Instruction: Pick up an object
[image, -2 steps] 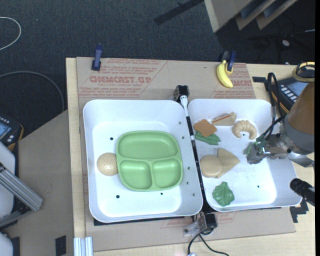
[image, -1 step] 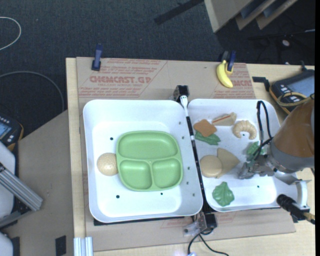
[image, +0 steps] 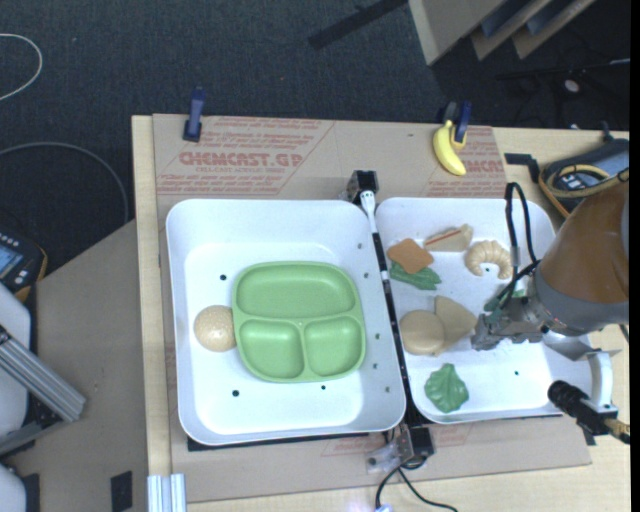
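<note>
Camera view: our tool (image: 487, 335) is low beside the tan slice (image: 455, 318); grip state unclear, nothing lifted yet.

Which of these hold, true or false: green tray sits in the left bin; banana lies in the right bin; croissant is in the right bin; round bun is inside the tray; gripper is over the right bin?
1. The green tray sits in the left bin. True.
2. The banana lies in the right bin. False: it lies on the bench above that bin.
3. The croissant is in the right bin. True.
4. The round bun is inside the tray. False: it lies beside the tray's left edge.
5. The gripper is over the right bin. True.
</note>
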